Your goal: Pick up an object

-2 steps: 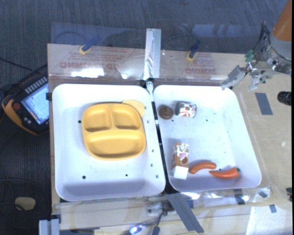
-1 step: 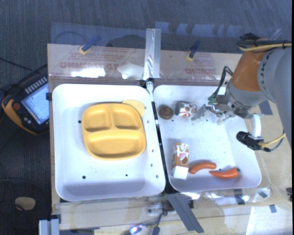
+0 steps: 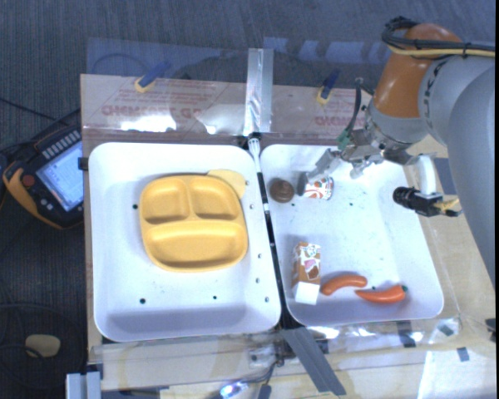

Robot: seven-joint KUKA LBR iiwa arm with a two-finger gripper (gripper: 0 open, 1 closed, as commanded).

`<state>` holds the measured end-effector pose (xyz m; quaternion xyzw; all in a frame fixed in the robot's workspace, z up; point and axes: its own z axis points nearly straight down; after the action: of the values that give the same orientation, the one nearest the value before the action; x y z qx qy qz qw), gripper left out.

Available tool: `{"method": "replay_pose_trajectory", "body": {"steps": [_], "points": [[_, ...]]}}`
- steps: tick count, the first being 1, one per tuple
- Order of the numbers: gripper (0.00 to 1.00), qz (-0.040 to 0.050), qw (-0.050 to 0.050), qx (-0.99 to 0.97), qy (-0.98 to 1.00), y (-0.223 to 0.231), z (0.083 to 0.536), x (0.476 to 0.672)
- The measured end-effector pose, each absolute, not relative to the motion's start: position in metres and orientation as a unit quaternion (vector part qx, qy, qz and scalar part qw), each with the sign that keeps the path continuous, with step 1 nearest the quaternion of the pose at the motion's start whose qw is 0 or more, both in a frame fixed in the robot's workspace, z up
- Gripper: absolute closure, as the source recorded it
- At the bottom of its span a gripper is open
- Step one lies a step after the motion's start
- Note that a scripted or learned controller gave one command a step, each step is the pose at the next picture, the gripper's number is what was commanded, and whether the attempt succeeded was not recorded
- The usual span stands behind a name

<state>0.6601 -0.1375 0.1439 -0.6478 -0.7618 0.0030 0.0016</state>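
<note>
1. Fingers (image 3: 323, 170) hang low in the right bin (image 3: 416, 248); whether they are spread or closed, I cannot tell.
2. Red-and-white can (image 3: 318, 189) lies just below them, apparently ungripped.
3. Lifting remains undone.

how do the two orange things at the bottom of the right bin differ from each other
The sausage is a plain rounded orange-red piece with blunt ends; the chili pepper tapers to a point and has a dark green stem at its right end. The sausage lies higher and further left, slightly tilted; the chili pepper lies nearer the right bin's lower wall. Both are long, orange-red, lying flat and nearly touching.
</note>
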Motion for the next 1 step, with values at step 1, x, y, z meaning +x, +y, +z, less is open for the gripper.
{"method": "replay_pose_trajectory", "body": {"steps": [1], "points": [[1.0, 0.0056, 0.004, -0.648, -0.762, -0.1377, 0.1487, 0.6601]]}}
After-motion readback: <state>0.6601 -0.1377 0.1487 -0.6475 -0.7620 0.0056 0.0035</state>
